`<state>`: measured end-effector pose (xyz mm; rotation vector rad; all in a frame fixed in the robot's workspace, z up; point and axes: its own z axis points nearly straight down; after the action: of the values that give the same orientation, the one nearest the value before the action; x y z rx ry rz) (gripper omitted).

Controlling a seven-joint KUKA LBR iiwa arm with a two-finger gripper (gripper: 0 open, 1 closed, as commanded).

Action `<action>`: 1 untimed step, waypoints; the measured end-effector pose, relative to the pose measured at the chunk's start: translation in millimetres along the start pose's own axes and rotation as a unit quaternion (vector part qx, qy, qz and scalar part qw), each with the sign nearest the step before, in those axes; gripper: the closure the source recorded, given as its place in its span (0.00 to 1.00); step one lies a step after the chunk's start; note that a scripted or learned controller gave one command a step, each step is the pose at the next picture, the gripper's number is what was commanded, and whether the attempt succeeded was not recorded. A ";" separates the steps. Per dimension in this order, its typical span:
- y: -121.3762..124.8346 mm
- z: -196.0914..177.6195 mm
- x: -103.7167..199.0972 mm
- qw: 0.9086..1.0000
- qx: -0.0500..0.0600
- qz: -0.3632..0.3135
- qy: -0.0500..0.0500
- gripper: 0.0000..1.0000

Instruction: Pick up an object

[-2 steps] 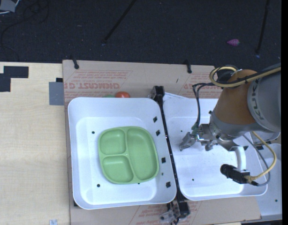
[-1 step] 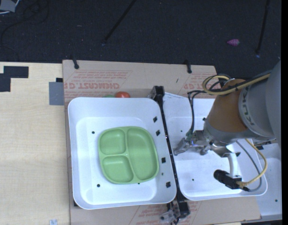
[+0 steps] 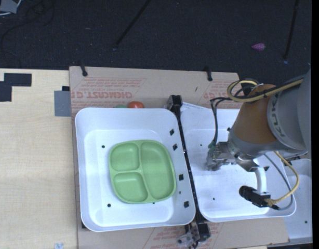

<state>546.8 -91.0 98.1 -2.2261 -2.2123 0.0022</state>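
- a pale wooden bench top (image 3: 29,165) is noted at the far left, with black and grey squares marked near its upper edge.
- a brown printed cardboard sheet (image 3: 149,90) is seen to lie under both bins.
- a shallow white plastic left bin (image 3: 92,139) is recorded next; a light green plastic plate with three compartments (image 3: 142,170) lies flat in its middle, upright and apart from the walls.
- a small round orange-red object (image 3: 135,105) is noted just behind the left bin's far wall, on the cardboard.
- a shallow white plastic right bin (image 3: 222,211) is set just beside the left one, a black clip strip between them.
- the grey two-finger gripper (image 3: 215,158) is found low in the right bin, near its left part; the grey arm with its orange band (image 3: 255,121) reaches in from the right.
- how far the gripper is open cannot be told, and nothing is seen held in it.
- the step in hand is judged to be the reach or descent; no pick is confirmed.
- the plate is judged thin, smooth and low-rimmed, so an edge grip would be called for next, after the gripper is shifted to the left bin.
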 end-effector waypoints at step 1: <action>-9.4 -51.3 -4.2 1.000 -0.002 0.000 -0.001 1.00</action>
<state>537.5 -95.2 149.5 -2.2278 -2.2157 -0.0008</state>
